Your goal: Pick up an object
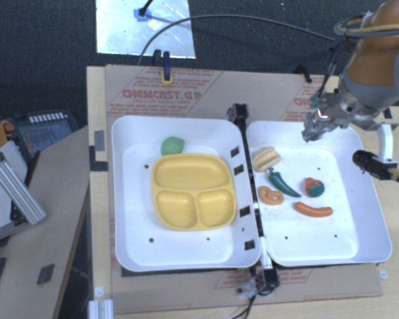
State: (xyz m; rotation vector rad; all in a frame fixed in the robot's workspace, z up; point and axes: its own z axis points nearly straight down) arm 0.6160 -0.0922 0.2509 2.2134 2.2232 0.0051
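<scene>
1. Objects for picking lie in the right bin [369, 241]: a tan bread-shaped piece [266, 158] near the upper left corner, a dark green pepper [283, 184] below it, a small pretzel [270, 196] just beside the pepper, a red and green piece like a strawberry [314, 187], and an orange sausage [314, 210] below that.
2. The left bin [130, 244] holds a yellow divided tray [189, 191] and a green lump [172, 145] touching the upper edge of the tray.
3. I judge that all these are toy foods, so they are probably light and will not break. The bread piece looks blocky and maybe a little soft, so it can be taken across its short sides. The sausage and the pepper are thin and smooth and may roll or slip; it is better to close across the middle of them.
4. The pepper and the pretzel are very near together, so a grasp there could catch both.
5. The claw [314, 130] hangs over the upper edge of the right bin, well apart from every object. I cannot tell whether it is released or clenched.
6. The arm [376, 58] comes in from the right, with the wrist bent downward and to the left.
</scene>
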